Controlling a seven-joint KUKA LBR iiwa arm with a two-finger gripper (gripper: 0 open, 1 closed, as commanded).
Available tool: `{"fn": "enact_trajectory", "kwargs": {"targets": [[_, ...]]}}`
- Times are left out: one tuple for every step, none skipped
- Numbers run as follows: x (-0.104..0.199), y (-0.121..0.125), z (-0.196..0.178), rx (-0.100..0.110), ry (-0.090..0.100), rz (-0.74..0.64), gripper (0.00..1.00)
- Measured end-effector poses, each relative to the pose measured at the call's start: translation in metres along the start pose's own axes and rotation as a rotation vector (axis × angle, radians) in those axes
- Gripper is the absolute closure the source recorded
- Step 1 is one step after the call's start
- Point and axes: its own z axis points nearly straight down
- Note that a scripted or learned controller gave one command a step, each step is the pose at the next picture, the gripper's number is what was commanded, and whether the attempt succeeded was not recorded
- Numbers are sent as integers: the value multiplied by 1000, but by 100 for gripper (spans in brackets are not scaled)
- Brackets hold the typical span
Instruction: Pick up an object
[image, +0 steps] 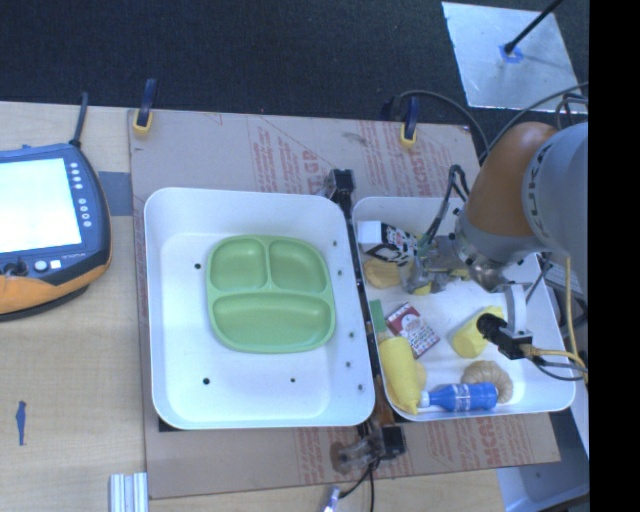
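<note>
Objects for picking lie in your right bin (560, 400), with the arm reaching in above them.

Starting at your left, you see a handheld screen pendant (45, 225) on the bench, then the left bin (170, 390) holding a green divided plate (270, 293). In the right bin, a yellow banana-like piece (400, 372) lies at the near left corner, a red and white packet (412, 328) just above it, a blue and white bottle (462, 398) along the near wall touching a tan round piece (492, 376), and a yellow block (467, 338) to the right. The gripper (432, 268) sits low over the bin's far left part, beside a small yellow item (380, 273); you cannot tell whether it is apart or together.
</note>
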Motion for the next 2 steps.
{"fn": "enact_trajectory", "kwargs": {"targets": [[62,6,-102,-4,2,3,100],[61,5,-101,-2,1,4,0]]}}
